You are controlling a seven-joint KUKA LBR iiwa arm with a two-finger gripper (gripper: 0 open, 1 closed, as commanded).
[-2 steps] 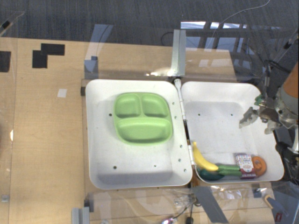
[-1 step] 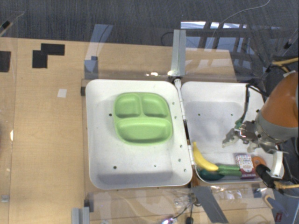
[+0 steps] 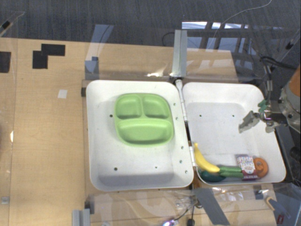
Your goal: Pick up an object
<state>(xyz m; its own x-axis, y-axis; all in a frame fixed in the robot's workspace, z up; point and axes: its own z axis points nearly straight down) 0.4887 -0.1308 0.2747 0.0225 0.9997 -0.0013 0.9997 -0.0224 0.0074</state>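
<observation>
Camera view: pincer (image 3: 256, 121) near right bin's (image 3: 221, 98) right edge.

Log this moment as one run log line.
gripper: over right bin, holding nothing | banana, green item, packet: near edge | green tray: left bin

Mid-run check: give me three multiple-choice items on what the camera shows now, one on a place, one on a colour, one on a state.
1. Where is the banana?
A. left bin
B. right bin, near corner
C. on the bench

2. What colour is the tray?
A. green
B. red
C. blue

3. What is the pincer doing?
A. holding the banana
B. resting on the tray
C. over the right bin, holding nothing

Key: 1 B, the banana lies along that bin's near-left corner. 2 A, the divided tray is light green. 3 C, the pincer is apart from the objects.
</observation>
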